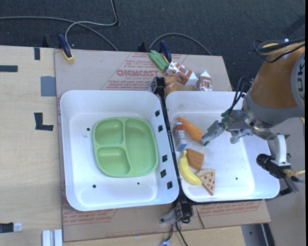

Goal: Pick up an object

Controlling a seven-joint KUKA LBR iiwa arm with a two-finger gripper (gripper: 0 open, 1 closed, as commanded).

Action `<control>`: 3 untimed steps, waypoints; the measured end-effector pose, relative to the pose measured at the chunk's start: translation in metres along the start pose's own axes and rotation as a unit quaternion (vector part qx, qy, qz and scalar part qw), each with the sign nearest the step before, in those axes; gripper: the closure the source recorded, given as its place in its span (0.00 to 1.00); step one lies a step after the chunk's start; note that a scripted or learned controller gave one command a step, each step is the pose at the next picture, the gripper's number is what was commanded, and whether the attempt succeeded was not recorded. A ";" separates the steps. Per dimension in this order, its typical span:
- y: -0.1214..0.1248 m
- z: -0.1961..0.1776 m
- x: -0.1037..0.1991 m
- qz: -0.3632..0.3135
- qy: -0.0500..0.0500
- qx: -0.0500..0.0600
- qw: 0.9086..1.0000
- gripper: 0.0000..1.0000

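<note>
Over the right-hand bin [235,99] the arm [276,86] leans in from the right, its gripper [211,134] angled down and to the left toward the cluster of toy food along that bin's left wall. From this slanted overhead view I cannot tell whether the fingers are open or closed; they read as one dark wedge, and nothing shows between them, so nothing is held yet by my reading.

Nearest the tip lies a carrot [189,128], just to its left and probably the target, since the wrist points straight at it. A small red and white piece [179,134] sits touching or almost touching the carrot's lower side. Lower down are a brown bread-like piece [194,159], a banana [188,171] curving along the wall, and a pizza slice [207,180] at the bottom. They crowd one another against the divider, likely because loose things slide there, which leaves little room for a clean grip.

To the left, the other bin [74,137] carries a green divided plate [125,146] lying flat in its middle, well apart from the arm.

Beyond both bins, on the cardboard [92,70] covering the bench, small cartons [187,76] and a green item [158,59] lie outside the working area, near clamps and cables.
</note>
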State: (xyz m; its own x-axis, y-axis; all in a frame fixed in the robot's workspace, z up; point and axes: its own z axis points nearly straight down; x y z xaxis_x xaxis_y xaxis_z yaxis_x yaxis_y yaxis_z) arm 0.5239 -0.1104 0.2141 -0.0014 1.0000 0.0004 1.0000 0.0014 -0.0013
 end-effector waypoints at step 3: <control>0.132 0.133 0.009 0.008 0.001 0.032 0.999 0.00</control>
State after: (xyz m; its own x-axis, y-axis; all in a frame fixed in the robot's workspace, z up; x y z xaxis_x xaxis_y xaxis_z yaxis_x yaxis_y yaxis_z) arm 0.6558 -0.1016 0.0809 0.0151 0.9999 0.0013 0.9977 -0.0150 -0.0655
